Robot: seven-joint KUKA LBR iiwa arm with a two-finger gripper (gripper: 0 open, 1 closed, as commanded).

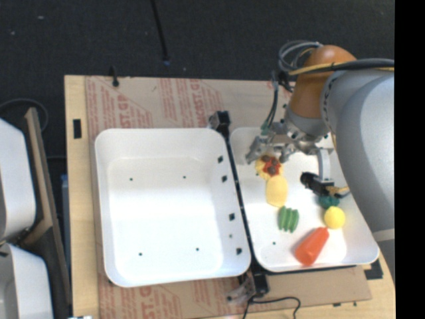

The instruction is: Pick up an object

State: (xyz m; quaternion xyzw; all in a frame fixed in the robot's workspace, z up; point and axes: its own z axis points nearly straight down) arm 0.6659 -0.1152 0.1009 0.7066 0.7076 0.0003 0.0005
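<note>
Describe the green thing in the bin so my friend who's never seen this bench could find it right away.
Look at the right-hand bin, the one the arm reaches over. In its middle, just below the pale yellow object and up-left of the orange carrot-shaped piece, lies the green ridged object. It is the only all-green item there.

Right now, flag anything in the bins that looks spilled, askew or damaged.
Nothing stands out. The toy foods, orange carrot, green piece, yellow lemon, lie loose and whole inside the right bin. The gripper hangs over a small red and yellow item.
</note>
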